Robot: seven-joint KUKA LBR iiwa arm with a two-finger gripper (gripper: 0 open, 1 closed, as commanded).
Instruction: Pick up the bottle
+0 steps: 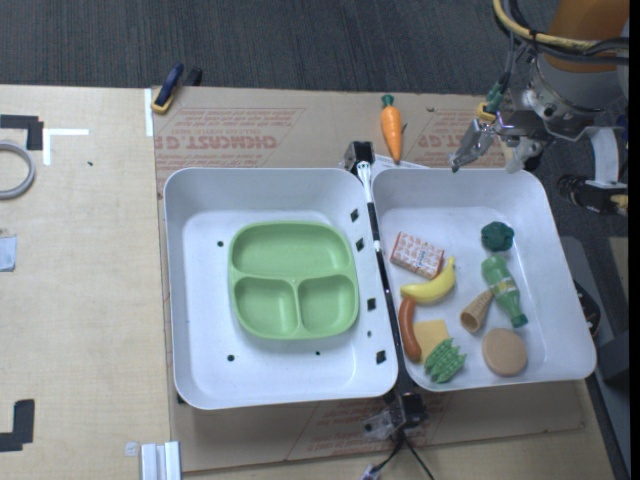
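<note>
Jaws first: your jaws (487, 148) hang at the back rim of the right bin (560, 268), fingers spread apart with nothing between them — they sit well apart from the bottle.

Now look from the near edge. At the front of the right bin you see a green leafy toy (445, 360), a yellow cheese wedge (431, 335) just beside it, and a round tan bun (505, 352). A red sausage (408, 328) lies along the bin's left side, with a banana (430, 285) just above it and an ice-cream cone (478, 310) tilted between banana and bottle. Your bottle (503, 288) — green, lying on its side — rests in the right half of this bin, near the cone, with a dark green broccoli piece (497, 235) just behind it. A wrapped snack pack (417, 255) sits toward the bin's middle left.

In the left bin (190, 298) you find a green three-compartment tray (294, 280).

Farther back, on the desk (80, 298), a carrot (391, 128) lies on the cardboard behind the two bins, and a blue-and-yellow marker (167, 89) rests near the far left.
</note>
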